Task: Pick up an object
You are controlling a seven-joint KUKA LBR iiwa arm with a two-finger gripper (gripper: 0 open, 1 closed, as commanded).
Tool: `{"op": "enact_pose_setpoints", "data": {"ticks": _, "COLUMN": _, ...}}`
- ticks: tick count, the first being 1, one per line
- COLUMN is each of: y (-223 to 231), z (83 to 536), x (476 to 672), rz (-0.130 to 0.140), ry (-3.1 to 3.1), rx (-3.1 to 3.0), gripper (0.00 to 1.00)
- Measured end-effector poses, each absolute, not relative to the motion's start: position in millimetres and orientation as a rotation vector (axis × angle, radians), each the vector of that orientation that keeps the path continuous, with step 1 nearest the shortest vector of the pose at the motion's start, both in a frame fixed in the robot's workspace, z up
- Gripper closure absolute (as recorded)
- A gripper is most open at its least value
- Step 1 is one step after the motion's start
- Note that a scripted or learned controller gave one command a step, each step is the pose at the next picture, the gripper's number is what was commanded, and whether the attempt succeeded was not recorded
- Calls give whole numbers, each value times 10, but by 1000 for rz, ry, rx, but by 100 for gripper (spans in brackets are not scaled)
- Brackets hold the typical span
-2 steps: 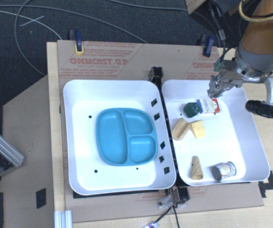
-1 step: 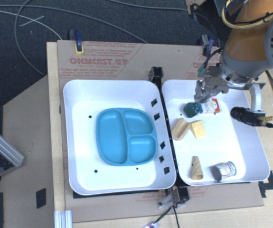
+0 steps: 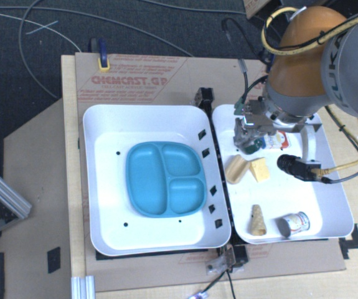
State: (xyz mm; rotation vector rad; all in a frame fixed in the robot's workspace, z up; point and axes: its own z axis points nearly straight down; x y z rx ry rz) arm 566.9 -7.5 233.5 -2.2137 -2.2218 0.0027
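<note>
Honestly, you could not tell how the gripper (image 3: 251, 143) stood; it hung low over the back of the right bin (image 3: 328, 226), above a small teal and red item (image 3: 267, 143) too hidden to name. Just in front lay two pale wedge-shaped blocks (image 3: 247, 169), probably light, stiff and easy across their flat sides. Nearer you, the tan cone (image 3: 258, 220) tapered awkwardly, and the small can (image 3: 292, 223) lay on its side, likely to roll.

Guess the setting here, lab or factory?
Probably a robotics lab: an arm's gripper over two white bins on a board, toy food pieces and a blue plate, loose cables across carpet.
</note>
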Motion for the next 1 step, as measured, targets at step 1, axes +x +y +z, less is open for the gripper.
{"op": "enact_pose_setpoints", "data": {"ticks": 1, "y": 435, "z": 2220, "x": 5501, "rz": 3, "ry": -2223, "rx": -2213, "gripper": 100}}
